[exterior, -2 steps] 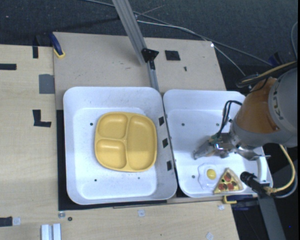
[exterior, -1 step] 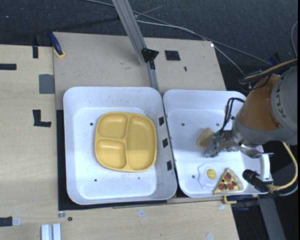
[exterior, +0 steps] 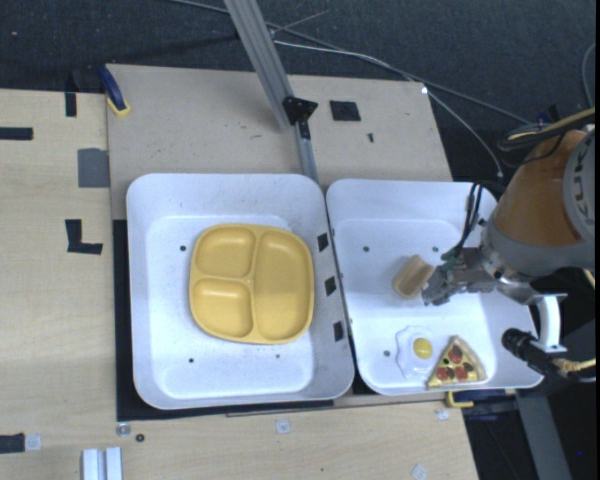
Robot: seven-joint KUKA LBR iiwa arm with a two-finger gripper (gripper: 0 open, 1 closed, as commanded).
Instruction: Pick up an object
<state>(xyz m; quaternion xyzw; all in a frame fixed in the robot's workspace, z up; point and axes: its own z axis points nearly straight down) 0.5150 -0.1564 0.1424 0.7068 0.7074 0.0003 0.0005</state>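
Camera view: wooden bench (exterior: 40,268); left bin (exterior: 160,368) carrying a yellow divided plate (exterior: 251,283); right bin (exterior: 380,213) with tan bread piece (exterior: 411,276) centred, gripper (exterior: 438,290) just beside it at 3 o'clock, jaw state cannot be told; fried egg (exterior: 418,349) and pizza slice (exterior: 456,363) at 6 o'clock

You have two white bins: the left bin (exterior: 160,268) holds a plain yellow divided plate (exterior: 251,283), and the right bin (exterior: 380,208) holds three small things. The far one is a tan bread-like piece (exterior: 411,276). Near it lies a fried egg toy (exterior: 416,351), white with a yellow yolk, and beside that a pizza slice toy (exterior: 457,363), yellow with red spots and a tan crust. Your arm (exterior: 540,208) is grey with an orange band; its gripper (exterior: 442,286) is dark grey. The bench (exterior: 210,118) is pale wood with black marks.
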